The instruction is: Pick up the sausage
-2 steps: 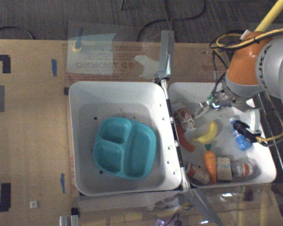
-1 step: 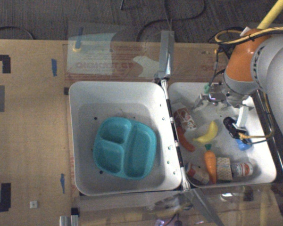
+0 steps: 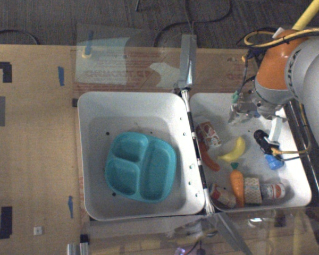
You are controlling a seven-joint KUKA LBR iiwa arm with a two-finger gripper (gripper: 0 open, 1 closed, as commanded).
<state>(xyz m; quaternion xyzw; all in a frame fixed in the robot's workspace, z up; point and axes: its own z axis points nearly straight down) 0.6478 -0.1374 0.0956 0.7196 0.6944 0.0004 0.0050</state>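
The sausage, a thin red-orange piece, lies slantwise along the left wall of the right bin, just below a red and white can. My gripper hangs over the back of that bin, up and to the right of the sausage and apart from it. A yellow banana lies between the two. I see nothing held in the gripper.
Along the right bin's front lie a carrot, a small can, a patterned roll and a small jar. A blue piece sits near its right wall. The left bin holds a teal divided plate.
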